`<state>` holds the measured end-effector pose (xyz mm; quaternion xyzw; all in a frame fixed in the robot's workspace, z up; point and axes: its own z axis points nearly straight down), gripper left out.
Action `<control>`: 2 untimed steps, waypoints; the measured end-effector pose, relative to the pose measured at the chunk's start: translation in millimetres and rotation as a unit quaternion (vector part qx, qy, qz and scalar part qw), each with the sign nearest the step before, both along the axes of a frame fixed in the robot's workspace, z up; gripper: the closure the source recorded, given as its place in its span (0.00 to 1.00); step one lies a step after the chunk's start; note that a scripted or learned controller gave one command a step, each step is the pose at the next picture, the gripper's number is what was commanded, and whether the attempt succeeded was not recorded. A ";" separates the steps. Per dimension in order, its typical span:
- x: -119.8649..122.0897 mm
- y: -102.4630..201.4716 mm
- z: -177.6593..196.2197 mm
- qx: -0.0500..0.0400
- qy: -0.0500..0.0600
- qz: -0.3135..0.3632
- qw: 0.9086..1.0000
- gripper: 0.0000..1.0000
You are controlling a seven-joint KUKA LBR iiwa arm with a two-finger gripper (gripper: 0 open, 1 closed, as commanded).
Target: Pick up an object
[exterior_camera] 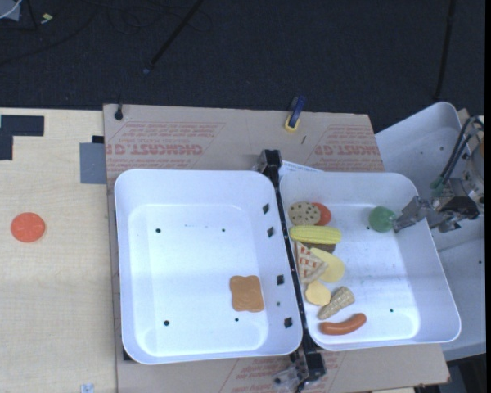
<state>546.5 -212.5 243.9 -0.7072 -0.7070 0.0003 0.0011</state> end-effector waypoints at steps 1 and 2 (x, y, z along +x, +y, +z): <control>84.2 44.6 -140.7 0.002 0.002 0.003 1.000 0.00; 52.5 96.5 -153.4 -0.001 -0.004 0.000 1.000 0.00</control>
